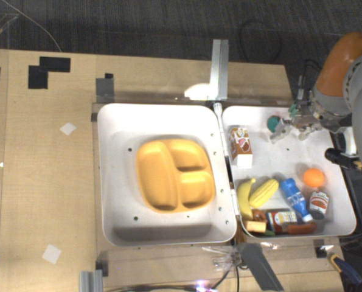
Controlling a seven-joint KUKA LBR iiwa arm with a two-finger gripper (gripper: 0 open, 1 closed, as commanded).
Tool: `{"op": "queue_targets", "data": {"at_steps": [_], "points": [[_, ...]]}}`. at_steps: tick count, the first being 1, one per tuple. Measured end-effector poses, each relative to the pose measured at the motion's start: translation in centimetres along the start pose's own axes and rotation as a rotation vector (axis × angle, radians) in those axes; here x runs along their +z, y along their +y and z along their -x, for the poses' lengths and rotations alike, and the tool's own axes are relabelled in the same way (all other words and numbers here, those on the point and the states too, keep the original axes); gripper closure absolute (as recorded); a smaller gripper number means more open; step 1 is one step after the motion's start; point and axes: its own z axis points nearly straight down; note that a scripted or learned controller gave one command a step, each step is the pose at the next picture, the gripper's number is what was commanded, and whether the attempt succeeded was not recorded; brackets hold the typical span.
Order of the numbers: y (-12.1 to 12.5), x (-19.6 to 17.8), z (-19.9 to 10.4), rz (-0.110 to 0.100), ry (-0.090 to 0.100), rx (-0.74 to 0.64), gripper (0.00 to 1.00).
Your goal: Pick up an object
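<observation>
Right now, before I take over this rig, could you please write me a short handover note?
Gripper: over the back of the right bin, near a small teal object; whether it is open or shut cannot be told, and nothing is seen held.

Things: the right bin holds a small carton, banana, corn cob, blue bottle, orange ball, a small jar and packets along the front wall. The left bin holds a yellow divided tray.

Done: no pick visible.
Left: grasp and lift one object.
</observation>
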Motion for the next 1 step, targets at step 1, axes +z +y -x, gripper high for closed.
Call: {"op": "queue_targets", "data": {"at_steps": [1], "points": [[0.68,1.00,-2.27,0.026,-0.015,-0.429,0.00]]}}
